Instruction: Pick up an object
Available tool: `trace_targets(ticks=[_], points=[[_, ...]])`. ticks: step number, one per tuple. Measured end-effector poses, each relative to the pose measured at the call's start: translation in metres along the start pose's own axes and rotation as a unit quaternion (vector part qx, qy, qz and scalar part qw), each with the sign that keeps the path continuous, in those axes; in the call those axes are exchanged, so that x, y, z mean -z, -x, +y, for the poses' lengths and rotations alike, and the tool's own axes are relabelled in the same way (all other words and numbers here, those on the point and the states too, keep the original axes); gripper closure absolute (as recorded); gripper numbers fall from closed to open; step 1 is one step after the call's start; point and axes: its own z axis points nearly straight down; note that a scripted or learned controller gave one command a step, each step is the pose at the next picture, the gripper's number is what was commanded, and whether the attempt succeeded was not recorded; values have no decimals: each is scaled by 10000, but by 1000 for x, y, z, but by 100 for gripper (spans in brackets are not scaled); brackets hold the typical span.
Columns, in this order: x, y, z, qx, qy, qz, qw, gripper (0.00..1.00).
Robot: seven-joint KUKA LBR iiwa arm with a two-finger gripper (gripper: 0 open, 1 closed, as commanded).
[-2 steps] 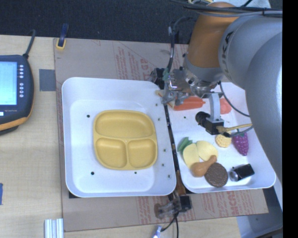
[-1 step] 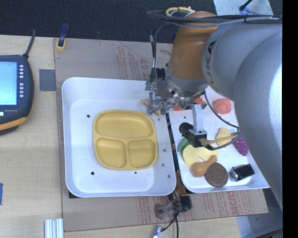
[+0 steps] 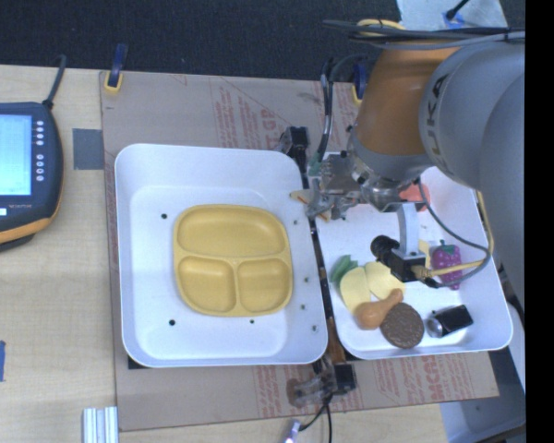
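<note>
1. Camera view: the gripper (image 3: 332, 195) is seen low over the upper-left corner of the right bin (image 3: 499, 330), close to the wall shared with the left bin (image 3: 129, 275). Whether the jaws are released or clenched cannot be told; nothing is seen between them.

2. The candidate objects are heaped toward the lower part of the right bin: a yellow piece (image 3: 367, 284), a brown round disc (image 3: 402, 325), a purple item (image 3: 445, 260), a small black block (image 3: 454, 319).

3. A descent here would likely meet bare floor or the rim, so nothing would be grasped.

4. The crowded heap could cause two things to be pinched or one to be knocked aside.
</note>
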Motion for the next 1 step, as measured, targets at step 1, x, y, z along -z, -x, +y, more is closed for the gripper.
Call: trace_targets(ticks=[1], points=[[29, -20, -8, 3, 14, 5, 10000, 100]])
